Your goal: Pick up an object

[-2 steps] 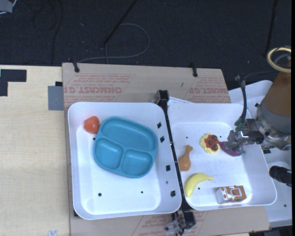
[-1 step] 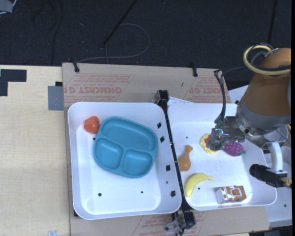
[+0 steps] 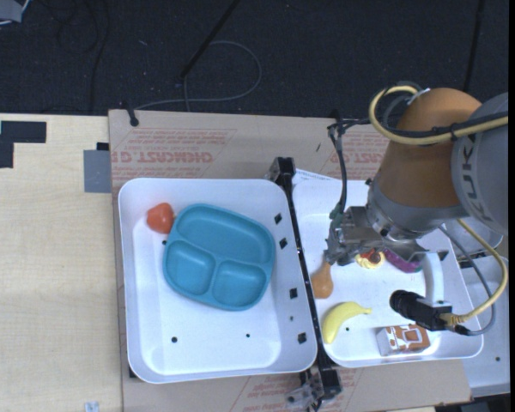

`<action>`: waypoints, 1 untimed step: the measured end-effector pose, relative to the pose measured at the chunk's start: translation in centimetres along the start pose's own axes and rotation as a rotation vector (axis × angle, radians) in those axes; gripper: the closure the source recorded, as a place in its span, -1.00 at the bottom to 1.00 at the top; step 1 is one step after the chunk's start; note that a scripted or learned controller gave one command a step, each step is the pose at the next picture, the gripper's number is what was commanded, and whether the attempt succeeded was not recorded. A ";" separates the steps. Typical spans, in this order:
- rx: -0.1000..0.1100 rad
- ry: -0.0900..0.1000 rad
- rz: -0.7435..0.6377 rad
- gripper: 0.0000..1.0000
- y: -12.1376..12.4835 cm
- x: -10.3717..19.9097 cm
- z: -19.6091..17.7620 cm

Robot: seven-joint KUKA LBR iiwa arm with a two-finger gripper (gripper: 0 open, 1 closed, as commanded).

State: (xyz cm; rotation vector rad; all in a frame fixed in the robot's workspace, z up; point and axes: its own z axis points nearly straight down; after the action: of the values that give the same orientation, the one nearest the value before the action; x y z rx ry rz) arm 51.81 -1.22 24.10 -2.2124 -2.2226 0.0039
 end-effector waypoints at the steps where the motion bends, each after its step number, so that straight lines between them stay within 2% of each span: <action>1: 0.001 -0.001 0.000 1.00 0.8 5.7 1.5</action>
State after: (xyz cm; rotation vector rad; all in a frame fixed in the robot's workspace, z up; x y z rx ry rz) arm 52.57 4.47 22.61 -2.2126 -2.2225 0.0053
